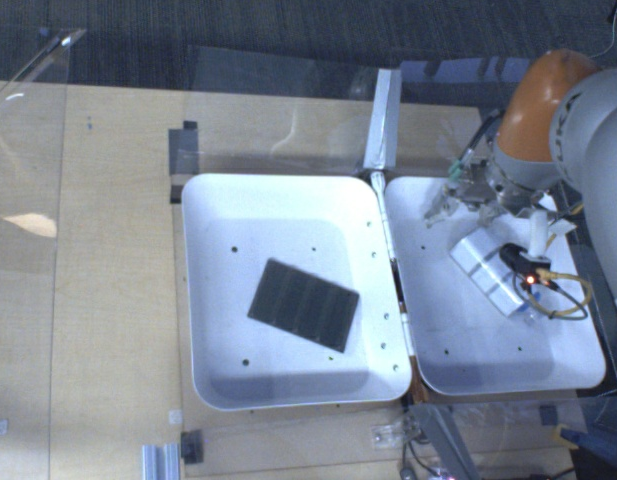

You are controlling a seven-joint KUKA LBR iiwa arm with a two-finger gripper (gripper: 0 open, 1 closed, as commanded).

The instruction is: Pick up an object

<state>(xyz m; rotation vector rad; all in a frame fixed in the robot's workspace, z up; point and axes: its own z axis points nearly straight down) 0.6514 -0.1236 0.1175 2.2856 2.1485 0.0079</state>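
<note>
A flat slab (303, 304) lies in the left bin (220, 258).

The grey arm (593, 133) is extended in from the right, with its orange band (536, 103) seen just above the wrist. The end effector (456, 196) is pointed leftward and slightly downward in the view.

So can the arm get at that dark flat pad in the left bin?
Probably yes: the dark pad lies alone in the left bin with nothing over it. The gripper hangs above the right bin, so it must cross over.
</note>
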